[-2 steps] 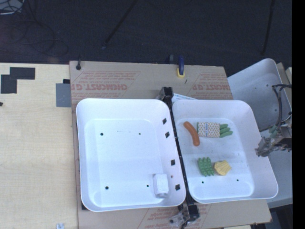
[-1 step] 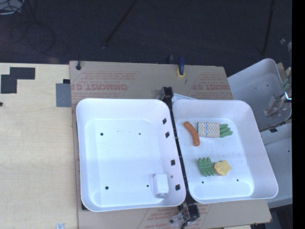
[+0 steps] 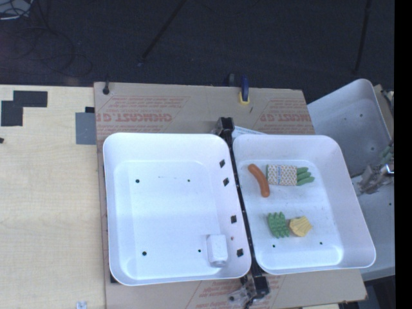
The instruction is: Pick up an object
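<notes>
A printed brown cardboard sheet [image 3: 193, 111] lay under both bins, a blue-and-yellow clamp [image 3: 244, 90] gripping its far edge.

Pale wooden bench [image 3: 45, 205] below dark cabled floor [image 3: 193, 31]

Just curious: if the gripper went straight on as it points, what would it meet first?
Probably the rim of the right bin, if it points leftward; the gripper is too blurred to be sure.
</notes>
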`<state>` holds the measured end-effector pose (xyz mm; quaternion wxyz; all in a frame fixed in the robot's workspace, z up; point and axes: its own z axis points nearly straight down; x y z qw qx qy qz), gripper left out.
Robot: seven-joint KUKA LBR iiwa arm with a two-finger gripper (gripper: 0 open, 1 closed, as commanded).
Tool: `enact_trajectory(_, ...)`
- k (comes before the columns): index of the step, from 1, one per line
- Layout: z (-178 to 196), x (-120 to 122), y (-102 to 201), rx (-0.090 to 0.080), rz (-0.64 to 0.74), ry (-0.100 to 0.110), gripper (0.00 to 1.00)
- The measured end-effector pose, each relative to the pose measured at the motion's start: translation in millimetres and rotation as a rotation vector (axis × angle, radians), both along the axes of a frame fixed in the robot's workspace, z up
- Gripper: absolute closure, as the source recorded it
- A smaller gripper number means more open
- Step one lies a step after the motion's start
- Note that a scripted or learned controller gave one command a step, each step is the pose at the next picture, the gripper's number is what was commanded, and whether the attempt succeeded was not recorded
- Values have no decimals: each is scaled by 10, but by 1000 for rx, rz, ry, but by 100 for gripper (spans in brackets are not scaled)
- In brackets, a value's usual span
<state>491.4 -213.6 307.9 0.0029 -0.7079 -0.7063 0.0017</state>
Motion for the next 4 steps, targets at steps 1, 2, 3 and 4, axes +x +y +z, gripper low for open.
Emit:
enact_trajectory(1,545,796,2,-5,6,-14,100)
enact_trajectory(2,77,-205,-1,2,-2,3,100)
enact_trajectory(3,568,555,264,-4,8,-12,100)
enact_trajectory(4,-78,26,-11,0,-2,2,100)
